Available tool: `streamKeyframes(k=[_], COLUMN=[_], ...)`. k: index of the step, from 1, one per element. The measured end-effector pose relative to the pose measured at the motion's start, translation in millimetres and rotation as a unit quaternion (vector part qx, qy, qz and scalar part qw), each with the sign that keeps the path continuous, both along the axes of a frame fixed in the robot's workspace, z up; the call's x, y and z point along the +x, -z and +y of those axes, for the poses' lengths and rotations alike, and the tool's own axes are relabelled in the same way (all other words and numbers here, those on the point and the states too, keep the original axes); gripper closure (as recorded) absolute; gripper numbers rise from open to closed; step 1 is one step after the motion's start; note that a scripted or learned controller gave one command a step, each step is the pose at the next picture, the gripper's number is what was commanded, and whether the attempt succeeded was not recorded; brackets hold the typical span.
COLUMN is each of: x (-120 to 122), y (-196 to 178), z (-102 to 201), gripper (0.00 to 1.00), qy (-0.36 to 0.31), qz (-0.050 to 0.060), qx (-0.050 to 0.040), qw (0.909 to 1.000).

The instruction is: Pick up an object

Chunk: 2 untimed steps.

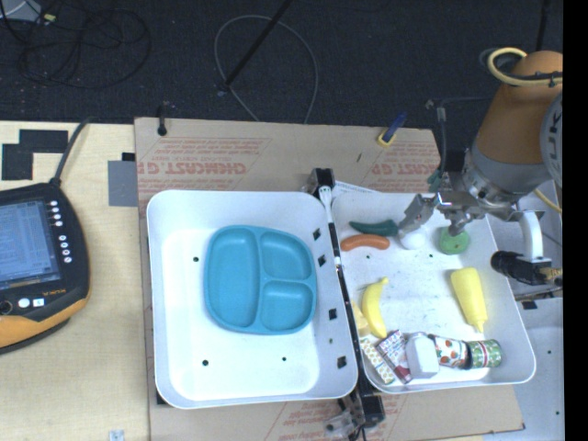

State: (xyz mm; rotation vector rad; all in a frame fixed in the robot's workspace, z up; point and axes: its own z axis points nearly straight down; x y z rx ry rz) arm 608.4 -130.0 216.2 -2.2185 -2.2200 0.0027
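Gripper [439, 211], fingers spread and holding nothing, poised over the right bin [514, 361] far edge. Green round object [452, 241] lies just beside it, inside that bin.

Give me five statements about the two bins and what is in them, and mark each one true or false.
1. The blue divided plate lies in the left bin. True.
2. The banana lies on the blue plate. False: it lies in the right bin, near the divider.
3. The end effector is over the far part of the right bin. True.
4. The orange sausage sits in the left bin. False: it is in the right bin, beside a green pepper.
5. A yellow corn cob lies in the right bin. True.
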Motion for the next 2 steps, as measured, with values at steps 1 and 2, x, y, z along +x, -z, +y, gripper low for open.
streamKeyframes(k=[1,2], x=[10,36], y=[127,129], z=[26,48], gripper=[0.00,0.00], qy=[0.000,-0.001], qz=[0.005,-0.001], qx=[0.0011,-0.0003], qw=[1.0000,1.0000])
